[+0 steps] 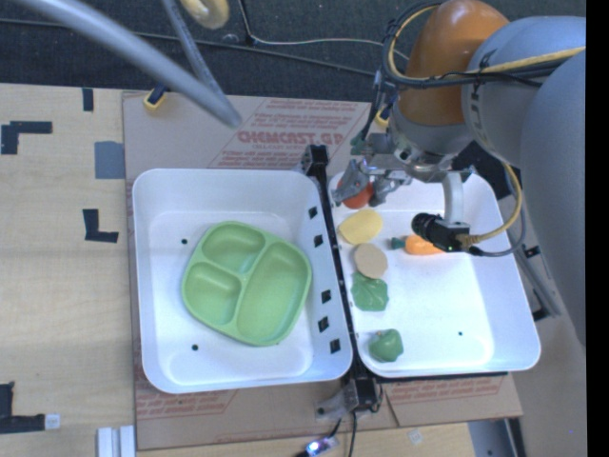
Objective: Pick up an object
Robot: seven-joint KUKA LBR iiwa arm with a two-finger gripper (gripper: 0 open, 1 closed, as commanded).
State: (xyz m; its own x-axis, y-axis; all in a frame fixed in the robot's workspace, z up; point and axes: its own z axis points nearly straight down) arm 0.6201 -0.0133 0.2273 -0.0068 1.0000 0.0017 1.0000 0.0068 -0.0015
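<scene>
From the camera above, the gripper is low over the far left corner of the right bin. Its fingers are around a small red-orange object, which looks round and smooth, partly hidden by the metal; whether they really press on it, I cannot tell. Just in front lie a yellow piece, a tan disc and two green pieces, in a row along the left wall. An orange piece lies near. The left bin holds a green divided plate.
</scene>
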